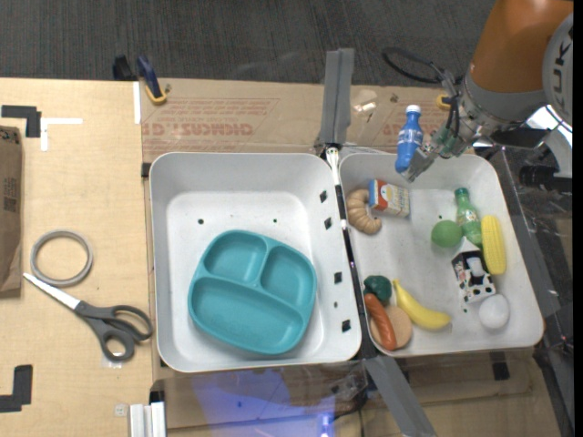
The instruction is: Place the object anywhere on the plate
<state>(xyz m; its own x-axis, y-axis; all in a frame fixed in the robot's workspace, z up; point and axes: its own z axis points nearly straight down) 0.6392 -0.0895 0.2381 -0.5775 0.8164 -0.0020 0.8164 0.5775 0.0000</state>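
A teal divided plate (pixel 250 291) lies in the left white bin (pixel 173 208). At the back of the right bin (pixel 515 330), a blue bottle with a white cap (pixel 409 140) hangs tilted above the rim. My gripper (pixel 428 157) reaches in from the upper right and is shut on the bottle's lower right side. The bottle is well to the right of the plate and farther back, beyond the divider between the bins.
The right bin holds a croissant (pixel 364 213), small carton (pixel 391 198), green bottle (pixel 466 209), lime (pixel 445 235), corn (pixel 493 243), black-and-white carton (pixel 474 277), egg (pixel 493 312), banana (pixel 422 307) and carrot (pixel 378 320). Scissors (pixel 102 318) and a tape ring (pixel 61 256) lie on the bench at left.
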